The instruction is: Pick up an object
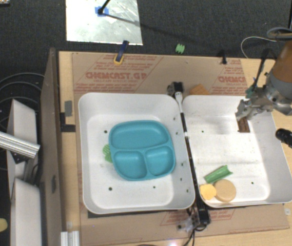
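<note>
In the right bin [269,188], at its near edge, three small things sit together: a green piece [217,173], a yellow round [208,191] and a tan round [225,190] touching it. The gripper [244,121] hangs over that bin's far right part with something brown at its tip; I cannot tell its grip. The left bin [92,137] holds a blue divided tray [141,149] with a bit of green [106,151] at its left edge.

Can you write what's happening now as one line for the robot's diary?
gripper: over right bin, far side | green piece, yellow piece, tan disc: near corner, untouched | blue tray: left bin
</note>
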### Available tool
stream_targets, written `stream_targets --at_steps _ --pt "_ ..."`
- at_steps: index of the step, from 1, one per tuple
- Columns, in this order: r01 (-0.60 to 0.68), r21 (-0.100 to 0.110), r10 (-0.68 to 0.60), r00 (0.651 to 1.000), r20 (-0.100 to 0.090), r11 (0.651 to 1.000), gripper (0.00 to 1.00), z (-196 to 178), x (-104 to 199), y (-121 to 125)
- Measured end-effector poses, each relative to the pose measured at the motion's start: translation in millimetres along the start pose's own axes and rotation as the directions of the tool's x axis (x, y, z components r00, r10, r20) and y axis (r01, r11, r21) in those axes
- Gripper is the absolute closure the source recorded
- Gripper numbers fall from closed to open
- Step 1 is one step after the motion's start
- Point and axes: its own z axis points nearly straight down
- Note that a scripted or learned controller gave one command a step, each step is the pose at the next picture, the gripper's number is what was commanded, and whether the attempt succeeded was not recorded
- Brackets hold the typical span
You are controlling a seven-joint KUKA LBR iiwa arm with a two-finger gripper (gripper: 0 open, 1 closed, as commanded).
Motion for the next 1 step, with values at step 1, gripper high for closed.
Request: stream_targets --at_steps 1 --pt "0.004 0.002 -0.003 1.0 -0.002 1.0 1.0 -23.2 65.9 8.1"
